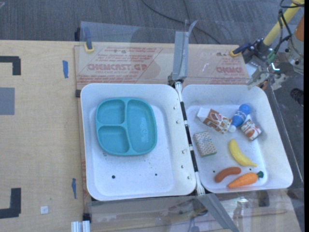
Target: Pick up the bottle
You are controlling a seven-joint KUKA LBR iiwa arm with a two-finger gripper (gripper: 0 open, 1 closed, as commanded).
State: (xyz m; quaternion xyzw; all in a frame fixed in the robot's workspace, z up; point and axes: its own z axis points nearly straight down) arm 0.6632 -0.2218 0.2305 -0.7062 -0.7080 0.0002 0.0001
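Position: one fixed camera above the bench (pixel 38 129).
Facing: downward at a slant.
Framing: both white bins in full, left bin (pixel 130 187) at centre, right bin (pixel 275 178) toward the right.
Distance: moderate, floor (pixel 96 4) along the top.

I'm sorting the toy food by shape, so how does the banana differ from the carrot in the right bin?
The banana is yellow and curved; the carrot is orange, straighter, with a dark green tip. The banana runs steeply up and down the bin, while the carrot lies nearly level along the near edge. The banana sits above the carrot, closer to the bin's middle. Both lie flat in the right bin, apart from the gripper.
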